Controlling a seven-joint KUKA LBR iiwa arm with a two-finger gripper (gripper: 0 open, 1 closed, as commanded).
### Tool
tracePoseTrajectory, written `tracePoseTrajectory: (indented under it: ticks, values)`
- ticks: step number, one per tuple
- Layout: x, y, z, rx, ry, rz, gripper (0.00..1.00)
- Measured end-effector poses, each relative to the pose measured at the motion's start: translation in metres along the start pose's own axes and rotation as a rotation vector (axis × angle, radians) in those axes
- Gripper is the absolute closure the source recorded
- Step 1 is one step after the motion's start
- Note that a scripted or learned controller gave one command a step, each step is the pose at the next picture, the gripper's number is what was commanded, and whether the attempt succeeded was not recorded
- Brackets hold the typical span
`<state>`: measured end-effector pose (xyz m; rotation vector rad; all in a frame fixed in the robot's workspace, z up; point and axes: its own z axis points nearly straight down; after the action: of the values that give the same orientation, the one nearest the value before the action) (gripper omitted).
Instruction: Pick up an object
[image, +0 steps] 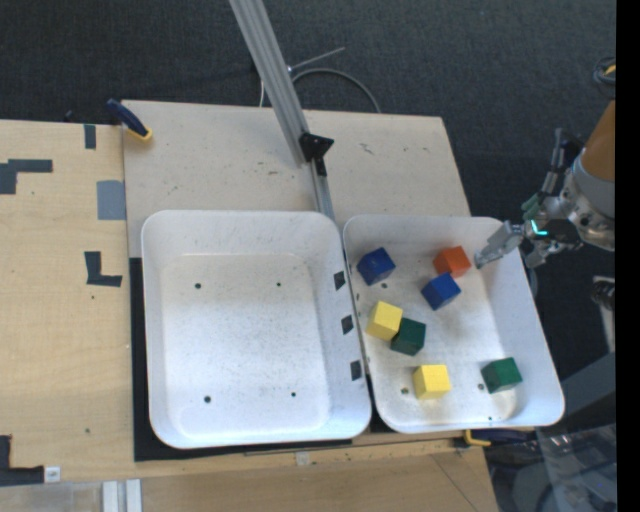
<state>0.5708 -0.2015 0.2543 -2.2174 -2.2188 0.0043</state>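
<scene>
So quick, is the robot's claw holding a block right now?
Gripper: nothing between its fingers; open or shut cannot be told. It sits at the right bin's edge, near the orange block.

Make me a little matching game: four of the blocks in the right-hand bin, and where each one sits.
Blocks:
1. orange block
2. yellow block
3. green block
4. blue block

Places:
A. near the divider between bins, at the far end
B. near corner, toward the arm's side
C. closest to the gripper
D. near edge, left of a green block

Pairs: 1-C, 2-D, 3-B, 4-A

overhead slanted view, both bins (150, 240) framed
</scene>
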Motion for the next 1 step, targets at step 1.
tracePoseTrajectory:
  ticks: [1]
  values:
    - [0.0001, 0.0009, -0.0025, -0.005, -0.001, -0.001, 0.0]
